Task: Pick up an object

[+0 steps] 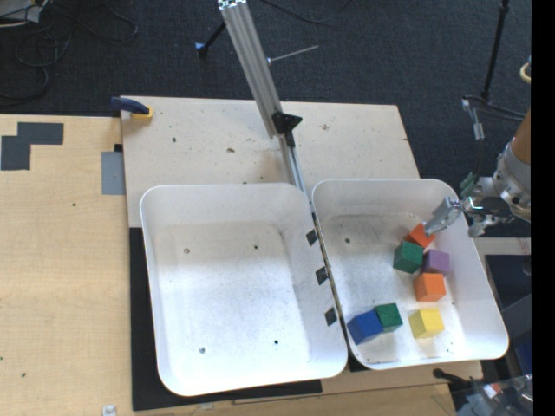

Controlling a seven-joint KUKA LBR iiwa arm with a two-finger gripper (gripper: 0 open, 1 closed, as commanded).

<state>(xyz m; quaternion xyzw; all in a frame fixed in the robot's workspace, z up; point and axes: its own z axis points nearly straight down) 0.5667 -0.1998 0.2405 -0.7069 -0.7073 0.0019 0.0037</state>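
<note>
Camera view | gripper [444, 214] just above orange block [420, 235] (right bin [381, 193])

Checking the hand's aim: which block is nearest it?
The red-orange block, at the cluster's top, right under the hand; the second orange block lies lower, past the purple one.

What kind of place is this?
Probably a robotics lab: a grey robot arm's gripper reaches into a shallow white bin of coloured foam-like blocks, near a slanted aluminium pole and floor cables.
</note>
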